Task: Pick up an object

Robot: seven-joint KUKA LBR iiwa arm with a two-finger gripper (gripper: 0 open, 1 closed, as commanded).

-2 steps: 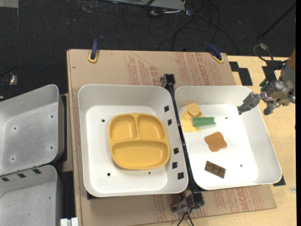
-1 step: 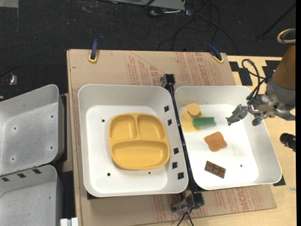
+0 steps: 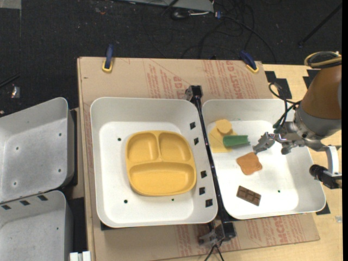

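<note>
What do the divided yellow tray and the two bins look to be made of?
Divided yellow tray: likely moulded plastic, smooth with a soft sheen, rounded compartment ridges. Left bin and right bin: white, matte, thin-walled with rounded corners; plastic or painted sheet metal, hard to tell.

There are two white bins (image 3: 111, 145). The left one holds one yellow divided plate (image 3: 161, 163). The right one (image 3: 304, 192) holds five things: one yellow wedge (image 3: 216, 141), one yellow disc (image 3: 223, 127), one green block (image 3: 235, 141), one brown toast-like piece (image 3: 249, 163) and one dark chocolate-bar piece (image 3: 248, 196).
</note>
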